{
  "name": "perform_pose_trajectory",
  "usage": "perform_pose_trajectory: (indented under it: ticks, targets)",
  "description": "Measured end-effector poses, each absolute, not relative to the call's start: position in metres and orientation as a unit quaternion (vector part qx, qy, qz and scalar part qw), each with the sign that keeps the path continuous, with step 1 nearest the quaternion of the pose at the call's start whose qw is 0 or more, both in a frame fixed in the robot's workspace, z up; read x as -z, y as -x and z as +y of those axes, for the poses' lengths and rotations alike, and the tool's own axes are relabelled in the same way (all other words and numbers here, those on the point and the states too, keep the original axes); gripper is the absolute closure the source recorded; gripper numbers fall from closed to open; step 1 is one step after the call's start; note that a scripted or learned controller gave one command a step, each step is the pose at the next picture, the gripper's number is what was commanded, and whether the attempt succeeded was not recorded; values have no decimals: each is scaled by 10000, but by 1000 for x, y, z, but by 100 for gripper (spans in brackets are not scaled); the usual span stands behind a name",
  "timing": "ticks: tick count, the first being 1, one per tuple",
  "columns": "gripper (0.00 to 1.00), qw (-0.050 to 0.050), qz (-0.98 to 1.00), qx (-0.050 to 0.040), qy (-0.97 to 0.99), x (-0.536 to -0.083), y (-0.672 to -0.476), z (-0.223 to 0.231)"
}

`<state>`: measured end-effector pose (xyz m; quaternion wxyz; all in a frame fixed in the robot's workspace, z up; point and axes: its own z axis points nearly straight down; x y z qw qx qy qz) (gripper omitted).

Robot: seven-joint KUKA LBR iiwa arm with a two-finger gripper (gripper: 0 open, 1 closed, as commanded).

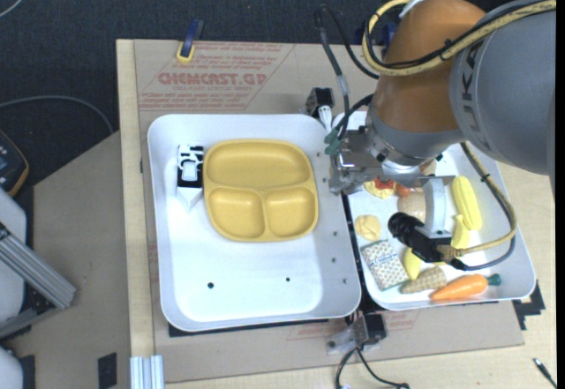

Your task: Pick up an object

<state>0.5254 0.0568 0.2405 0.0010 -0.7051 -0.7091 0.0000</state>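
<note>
**Arm low over the toy-food bin**

Camera view: the pincer (408,187) hangs over the right bin (523,277), among glossy plastic food: a ridged yellow corn cob (465,202), a tapered orange carrot (459,288) and a checked square waffle (384,262). Whether the pincer is apart or together cannot be told. The left bin (168,228) holds a smooth yellow three-part plate (261,189).

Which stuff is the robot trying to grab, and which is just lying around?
Likely for the job, under the arm in the right bin: orange carrot, yellow corn, checkered cracker.
Just lying about: yellow divided plate and black-and-white block in the left bin; yellow clamp on the board.
</note>
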Motion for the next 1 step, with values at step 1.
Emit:
perform_pose_trajectory:
  ticks: [1]
  targets:
    - [100, 24, -7080, -18, 7062, -213, -525, 82]
